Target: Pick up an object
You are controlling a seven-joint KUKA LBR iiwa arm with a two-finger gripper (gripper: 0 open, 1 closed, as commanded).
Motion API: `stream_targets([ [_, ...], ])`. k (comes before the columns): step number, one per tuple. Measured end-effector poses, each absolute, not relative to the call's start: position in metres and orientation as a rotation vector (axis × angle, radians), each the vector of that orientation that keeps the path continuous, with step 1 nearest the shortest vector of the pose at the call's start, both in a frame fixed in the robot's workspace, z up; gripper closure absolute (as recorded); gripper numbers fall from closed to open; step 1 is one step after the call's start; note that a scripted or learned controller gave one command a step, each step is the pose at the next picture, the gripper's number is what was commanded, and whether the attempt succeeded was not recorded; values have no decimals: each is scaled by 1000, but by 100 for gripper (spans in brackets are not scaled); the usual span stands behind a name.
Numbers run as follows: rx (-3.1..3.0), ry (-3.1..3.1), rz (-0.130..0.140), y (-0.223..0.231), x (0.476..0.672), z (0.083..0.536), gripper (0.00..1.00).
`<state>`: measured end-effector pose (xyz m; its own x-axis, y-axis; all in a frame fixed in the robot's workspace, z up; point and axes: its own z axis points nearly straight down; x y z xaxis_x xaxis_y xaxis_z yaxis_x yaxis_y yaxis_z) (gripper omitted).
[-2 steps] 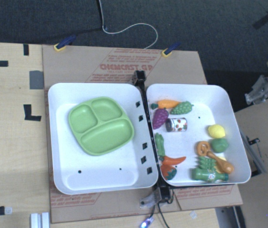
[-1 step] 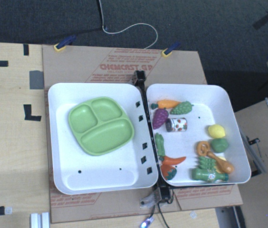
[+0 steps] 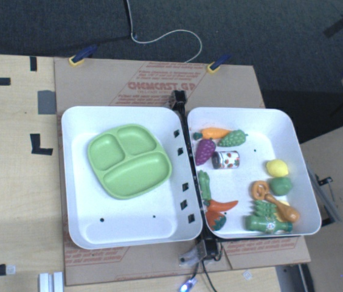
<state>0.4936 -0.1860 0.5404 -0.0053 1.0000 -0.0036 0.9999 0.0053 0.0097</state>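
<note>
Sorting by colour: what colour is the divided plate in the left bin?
Light green, plain; the divided plate shows best in the camera view.

A wooden bench (image 3: pixel 13 163) with black tape marks meets dark carpet (image 3: pixel 250 17), where a white cable (image 3: pixel 159 38) loops.

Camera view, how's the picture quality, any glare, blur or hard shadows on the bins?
Camera view: even, soft lighting with no hard shadows; mild glare on the left bin's white rim; slightly soft focus, so the small toys in the right bin lack fine detail.
</note>
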Motion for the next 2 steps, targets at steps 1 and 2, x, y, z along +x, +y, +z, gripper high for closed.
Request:
stream_targets([
  [1,2224,2221,-4,-225,483,509,100],
  [2,2218,2220,-2,-224,484,521,100],
])
